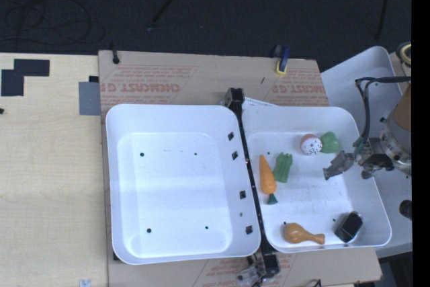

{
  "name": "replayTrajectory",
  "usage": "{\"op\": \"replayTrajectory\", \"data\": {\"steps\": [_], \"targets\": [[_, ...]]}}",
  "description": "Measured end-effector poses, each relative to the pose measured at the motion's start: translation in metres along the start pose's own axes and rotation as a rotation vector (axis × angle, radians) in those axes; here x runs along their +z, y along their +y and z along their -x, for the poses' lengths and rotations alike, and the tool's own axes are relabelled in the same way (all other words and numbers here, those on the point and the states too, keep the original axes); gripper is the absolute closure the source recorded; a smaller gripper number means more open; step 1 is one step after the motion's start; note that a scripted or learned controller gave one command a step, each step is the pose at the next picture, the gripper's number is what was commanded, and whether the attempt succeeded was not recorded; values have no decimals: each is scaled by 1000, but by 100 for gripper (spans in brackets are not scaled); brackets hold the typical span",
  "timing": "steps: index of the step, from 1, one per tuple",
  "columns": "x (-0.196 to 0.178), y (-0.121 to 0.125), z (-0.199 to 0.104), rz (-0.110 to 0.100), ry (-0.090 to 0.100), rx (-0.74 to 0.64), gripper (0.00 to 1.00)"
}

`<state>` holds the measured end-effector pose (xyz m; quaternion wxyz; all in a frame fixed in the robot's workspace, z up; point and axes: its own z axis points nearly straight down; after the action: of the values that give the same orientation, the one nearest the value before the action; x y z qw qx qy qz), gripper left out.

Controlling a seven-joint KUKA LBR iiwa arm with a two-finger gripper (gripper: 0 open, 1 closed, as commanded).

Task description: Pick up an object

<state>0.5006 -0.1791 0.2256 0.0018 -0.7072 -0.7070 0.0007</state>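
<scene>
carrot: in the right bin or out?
In. The carrot lies flat on the right bin floor near the divider, beside the green toy.

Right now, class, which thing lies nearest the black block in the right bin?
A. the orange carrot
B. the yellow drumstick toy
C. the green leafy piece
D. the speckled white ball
B: the yellow drumstick toy lies along the front of the right bin, just left of the black block, while the other three sit farther back.
</scene>
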Motion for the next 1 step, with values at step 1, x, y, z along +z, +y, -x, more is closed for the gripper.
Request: {"op": "replayTrajectory", "data": {"steps": [1], "targets": [[90,96,28,3,-3,-5,0]]}}
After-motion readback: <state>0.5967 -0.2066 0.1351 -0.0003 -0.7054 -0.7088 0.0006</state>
